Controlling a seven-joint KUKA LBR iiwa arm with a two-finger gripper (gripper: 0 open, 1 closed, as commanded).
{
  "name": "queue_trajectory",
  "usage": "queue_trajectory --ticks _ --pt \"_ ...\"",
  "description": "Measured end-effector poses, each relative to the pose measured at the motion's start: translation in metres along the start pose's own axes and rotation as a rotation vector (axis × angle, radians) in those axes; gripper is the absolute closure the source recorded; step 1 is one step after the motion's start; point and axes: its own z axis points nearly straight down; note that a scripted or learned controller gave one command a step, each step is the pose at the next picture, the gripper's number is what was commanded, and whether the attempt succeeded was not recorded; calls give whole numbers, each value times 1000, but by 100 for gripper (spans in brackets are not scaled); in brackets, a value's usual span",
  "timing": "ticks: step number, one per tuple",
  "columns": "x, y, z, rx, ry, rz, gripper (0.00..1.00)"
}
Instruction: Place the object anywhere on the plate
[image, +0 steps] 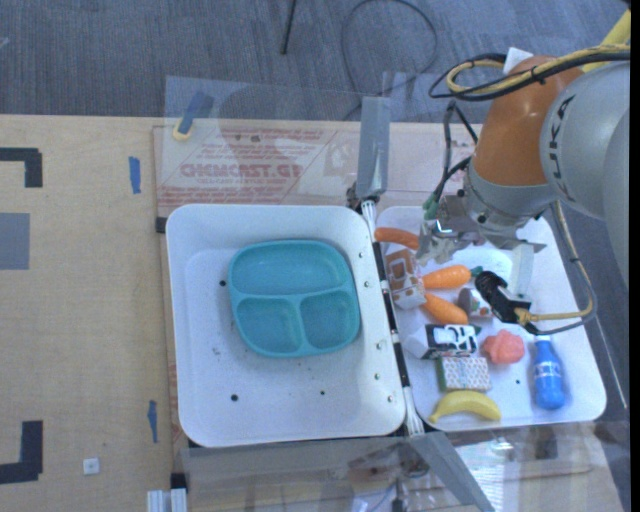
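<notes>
Gripper (438, 238) — spread or shut, cannot tell — hangs over the right bin (590, 392), orange carrot (447, 277) just beside it, teal plate (295, 297) well apart, arm (600, 120) lettered "KUKA".

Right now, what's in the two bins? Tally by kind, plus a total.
Orange carrots: 3
Printed boxes or packs: 3
Yellow banana: 1
Pink lump: 1
Blue bottle: 1
Teal plate: 1
Total: 10
</notes>
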Motion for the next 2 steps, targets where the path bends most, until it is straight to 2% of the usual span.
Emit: queue_trajectory --ticks 1,2 --pt "69 31 0 0 1 4 100" --pt "69 31 0 -1 0 3 0"
